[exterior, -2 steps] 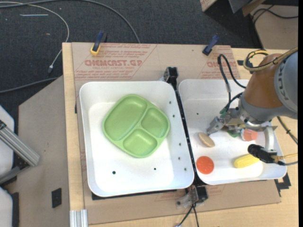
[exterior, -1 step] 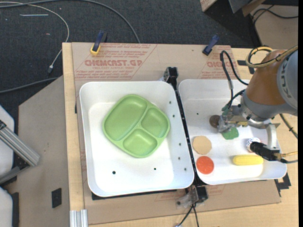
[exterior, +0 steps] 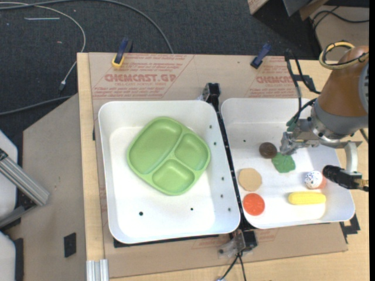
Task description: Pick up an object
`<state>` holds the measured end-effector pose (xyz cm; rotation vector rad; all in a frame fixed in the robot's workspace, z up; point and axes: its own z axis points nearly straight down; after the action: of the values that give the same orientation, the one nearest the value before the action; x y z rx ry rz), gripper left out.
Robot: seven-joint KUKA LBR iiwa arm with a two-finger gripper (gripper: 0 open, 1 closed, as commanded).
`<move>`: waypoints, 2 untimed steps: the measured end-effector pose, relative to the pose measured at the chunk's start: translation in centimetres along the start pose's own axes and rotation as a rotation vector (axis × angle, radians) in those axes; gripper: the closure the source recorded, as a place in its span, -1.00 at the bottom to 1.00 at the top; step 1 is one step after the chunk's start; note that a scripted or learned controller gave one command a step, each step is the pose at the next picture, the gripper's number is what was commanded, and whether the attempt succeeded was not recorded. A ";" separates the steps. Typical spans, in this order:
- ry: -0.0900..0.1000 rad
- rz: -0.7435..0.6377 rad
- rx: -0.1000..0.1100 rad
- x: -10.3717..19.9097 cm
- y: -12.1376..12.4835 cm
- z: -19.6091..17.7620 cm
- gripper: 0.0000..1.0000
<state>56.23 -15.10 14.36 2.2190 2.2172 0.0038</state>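
In the right bin point(exterior: 234, 113) lie several small objects: a brown round piece point(exterior: 268, 150), a green piece point(exterior: 284, 163), a tan disc point(exterior: 251, 178), a red-orange disc point(exterior: 254, 204), a yellow bar point(exterior: 306, 198) and a white-and-orange ball point(exterior: 313, 180). My gripper point(exterior: 288, 147) reaches in from the right and hangs just above the green piece, beside the brown piece. Its tips point down at the green piece's upper edge. Nothing shows between them.
The left bin point(exterior: 111, 122) holds a green divided plate point(exterior: 169, 155). A black divider with clamps point(exterior: 212, 92) runs between the bins. Blue clips point(exterior: 122, 51) sit on the cardboard's far edge. Cables point(exterior: 302, 86) trail along the right bin's back.
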 end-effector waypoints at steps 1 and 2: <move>-0.001 -0.002 -0.003 -0.5 0.9 -6.1 1.00; 0.000 -0.002 -0.001 -0.5 1.0 -9.5 1.00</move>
<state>57.23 -15.59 23.91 2.2164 2.2188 0.0044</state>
